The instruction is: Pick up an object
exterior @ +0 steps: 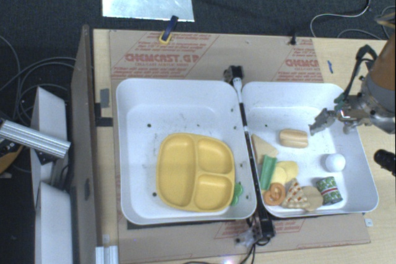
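Two shallow white bins are carried on the bench (185, 49): the left bin (133, 102) contains a yellow compartment plate (196, 172). The right bin (291, 102) contains small toy foods, with a tan bread roll (293, 138) lying crosswise; the claw (334, 115) is above it, its state impossible to tell.

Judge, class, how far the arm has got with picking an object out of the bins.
Done: the arm has reached in, and the gripper hangs over the right bin, above and right of the bread roll. In hand: nothing shows between its fingers. Left: descending on and lifting an object; the roll, white ball and green can all lie on the bin floor.
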`<state>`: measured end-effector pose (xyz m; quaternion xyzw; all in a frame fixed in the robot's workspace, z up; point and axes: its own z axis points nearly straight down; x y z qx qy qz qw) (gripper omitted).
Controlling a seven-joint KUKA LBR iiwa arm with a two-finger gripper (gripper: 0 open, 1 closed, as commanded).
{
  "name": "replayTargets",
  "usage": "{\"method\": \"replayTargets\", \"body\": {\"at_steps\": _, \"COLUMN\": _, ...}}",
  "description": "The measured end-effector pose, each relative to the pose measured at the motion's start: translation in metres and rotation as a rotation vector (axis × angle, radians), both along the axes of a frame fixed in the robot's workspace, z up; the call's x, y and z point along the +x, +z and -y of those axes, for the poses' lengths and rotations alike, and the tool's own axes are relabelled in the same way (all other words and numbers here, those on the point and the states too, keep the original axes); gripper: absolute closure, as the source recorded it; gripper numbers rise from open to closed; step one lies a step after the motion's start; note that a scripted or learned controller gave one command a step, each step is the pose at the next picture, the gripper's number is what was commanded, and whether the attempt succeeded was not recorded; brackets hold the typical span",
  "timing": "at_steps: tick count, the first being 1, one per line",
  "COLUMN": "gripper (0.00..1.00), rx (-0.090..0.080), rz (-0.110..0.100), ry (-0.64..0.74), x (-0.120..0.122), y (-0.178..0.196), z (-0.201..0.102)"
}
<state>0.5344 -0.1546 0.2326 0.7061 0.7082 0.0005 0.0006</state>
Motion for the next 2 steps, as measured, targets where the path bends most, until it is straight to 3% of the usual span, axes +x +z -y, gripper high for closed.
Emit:
{"method": "replayTargets", "body": {"at_steps": 1, "gripper": 0.00, "rx": 0.006, "rz": -0.014, "ry": 0.002, "x": -0.052, "y": -0.105, "z": -0.058}}
{"method": "replayTargets", "body": {"at_steps": 2, "gripper": 0.00, "rx": -0.005, "rz": 0.003, "ry": -0.007, "x": -0.048, "y": -0.067, "z": 0.010}}
